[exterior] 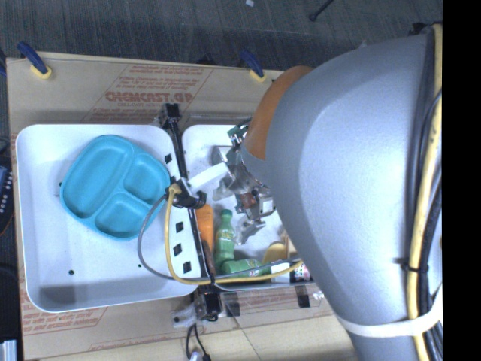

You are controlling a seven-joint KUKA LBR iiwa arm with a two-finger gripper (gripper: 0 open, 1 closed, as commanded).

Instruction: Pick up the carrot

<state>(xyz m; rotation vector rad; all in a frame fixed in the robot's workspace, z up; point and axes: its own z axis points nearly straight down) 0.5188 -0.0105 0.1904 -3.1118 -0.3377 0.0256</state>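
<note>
The carrot [204, 230] is a slim orange piece lying lengthwise along the left wall of the right bin [197, 143], beside the divider. My gripper [248, 201] hangs low in that bin, a little right of and above the carrot's upper end, over a green bottle [224, 237]. The big grey arm with its orange band [270, 119] hides most of the right bin. Nothing shows clearly held in the gripper.
A blue compartment plate [114, 186] lies in the left bin [45, 277]. A green packet [242, 265] and a yellow piece [278, 250] lie near the right bin's front. A yellow cable [169, 265] and black brackets run along the divider.
</note>
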